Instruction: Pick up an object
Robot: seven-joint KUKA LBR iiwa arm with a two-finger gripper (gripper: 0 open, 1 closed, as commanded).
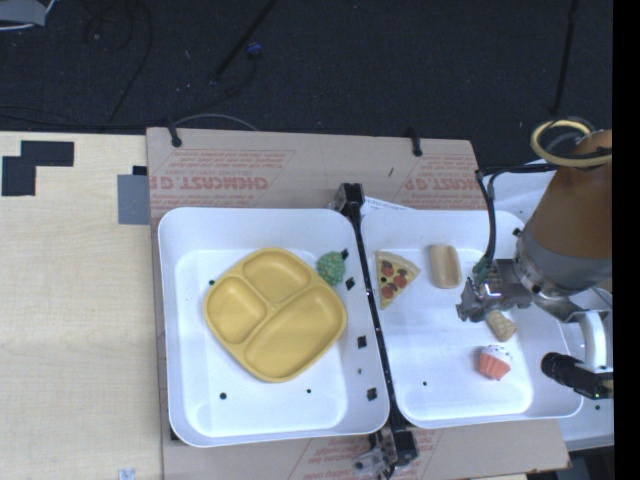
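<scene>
Landmark: the black divider (368,298) where the two white bins meet; every place below is given from it.
Left bin (185,268): white and shallow, lying left of the divider, with small dark specks on its floor.
Yellow tray (275,313): a three-compartment plate, tilted, in the middle of the left bin, its right corner close to the divider.
Green toy (331,265): small and bumpy like a broccoli head, just left of the divider, touching the yellow tray's upper right edge.
Right bin (450,408): white, lying right of the divider.
Pizza slice (394,276): a toy wedge with red dots, just right of the divider near its upper half, point aimed down.
Bread roll (444,265): tan and oblong, upright, further right of the divider than the pizza slice and apart from it.
Gripper (480,303): low in the right bin, well right of the divider; whether its fingers are spread or pressed together cannot be told.
Cork-like piece (501,325): tan, short cylinder, at the gripper's lower right edge; not clear whether it is gripped.
Cupcake toy (493,363): pink base with white top, far right of the divider, below the gripper, lying free.
Arm (575,218): grey with an orange section, coming in from the far right.
</scene>
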